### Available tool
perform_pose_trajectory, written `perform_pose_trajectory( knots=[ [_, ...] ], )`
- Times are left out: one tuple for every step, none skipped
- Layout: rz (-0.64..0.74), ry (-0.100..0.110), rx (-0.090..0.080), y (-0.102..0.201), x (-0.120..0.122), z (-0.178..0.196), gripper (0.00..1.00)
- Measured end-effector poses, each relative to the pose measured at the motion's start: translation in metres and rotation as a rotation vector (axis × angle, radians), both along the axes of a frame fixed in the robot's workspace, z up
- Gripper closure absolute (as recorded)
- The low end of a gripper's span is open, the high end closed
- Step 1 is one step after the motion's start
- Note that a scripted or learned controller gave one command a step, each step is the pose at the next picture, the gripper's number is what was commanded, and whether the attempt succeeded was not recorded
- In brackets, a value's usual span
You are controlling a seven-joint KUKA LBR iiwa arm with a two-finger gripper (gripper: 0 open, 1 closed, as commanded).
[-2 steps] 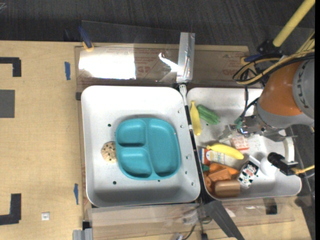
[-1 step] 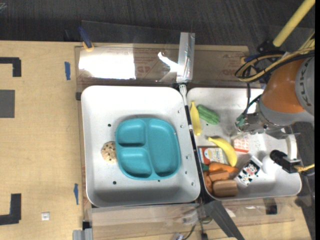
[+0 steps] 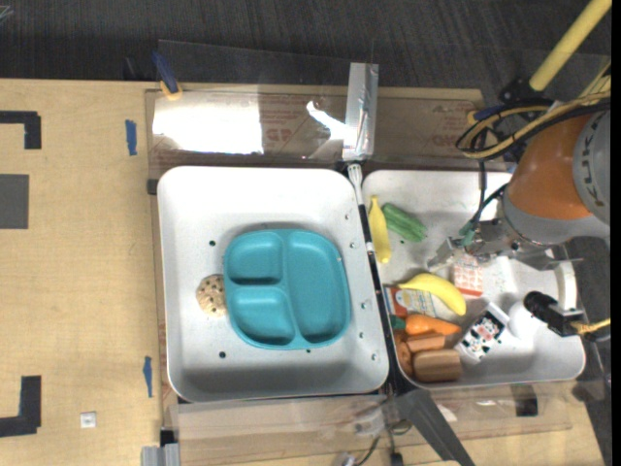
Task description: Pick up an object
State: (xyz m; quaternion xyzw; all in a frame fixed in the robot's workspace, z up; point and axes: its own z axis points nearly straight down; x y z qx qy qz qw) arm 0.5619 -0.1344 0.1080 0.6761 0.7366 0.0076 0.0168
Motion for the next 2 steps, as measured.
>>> perform_pose_trajectory(
  knots=[
    [0.027, 0.014, 0.003, -0.013, -0.022, -0.015, 0.0],
    [0.072, 0.027, 0.009, 0.019, 0.008, -0.021, 0.0]
  ],
)
